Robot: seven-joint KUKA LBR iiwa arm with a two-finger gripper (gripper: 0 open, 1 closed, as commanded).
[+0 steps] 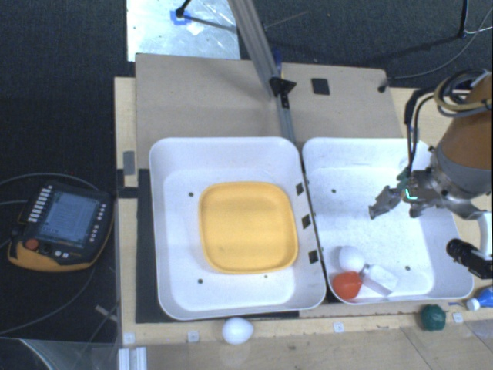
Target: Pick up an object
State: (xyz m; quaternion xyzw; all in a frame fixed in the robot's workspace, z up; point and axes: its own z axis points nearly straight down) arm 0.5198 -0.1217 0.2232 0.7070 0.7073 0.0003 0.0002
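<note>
In the right bin [339,168], near its front edge, lie a white ball [350,258], an orange-red round object [347,285] and a small white block [379,279], all close together. My gripper [398,206] hangs over the right half of this bin, up and to the right of that cluster and well apart from it. Its fingers are spread open with nothing between them. A square yellow plate [248,226] lies flat in the middle of the left bin [173,206].
A white egg-shaped object [237,331] lies on the bench in front of the left bin. A green ball [432,317] and a blue item [481,301] sit past the right bin's front corner. A teach pendant [58,226] rests far left. A slanted metal bar [258,37] crosses behind the bins.
</note>
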